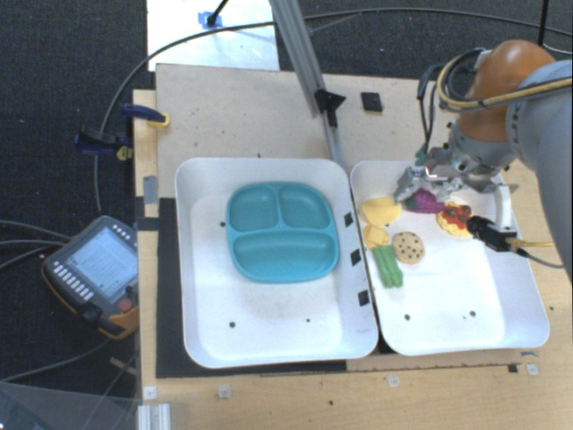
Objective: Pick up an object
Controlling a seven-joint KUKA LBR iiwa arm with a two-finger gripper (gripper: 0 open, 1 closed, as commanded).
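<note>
Zero objects were clearly off the bin floor, so the pick looked barely begun: approach done; grasp and lift left, as I judged it. The arm [537, 124] reached over the right bin [466, 343] at its far edge, with the gripper [428, 184] low over a purple piece [426, 201], the likely target, touching or just above it. I couldn't tell how far open the gripper was, or if it had hold of anything.

Around it:
- The bench [233, 115] carried both bins.
- The left bin [269, 339] held a teal plate [282, 231] in the middle, well apart from the action.
- The right bin's far-left corner was crowded with a yellow piece [380, 210], a green piece [388, 265], a cookie [408, 247] and a red-yellow piece [454, 219].

The yellow and red-yellow pieces flanked the purple one closely and could get bumped or grabbed instead. The bin's far edge was near too.
</note>
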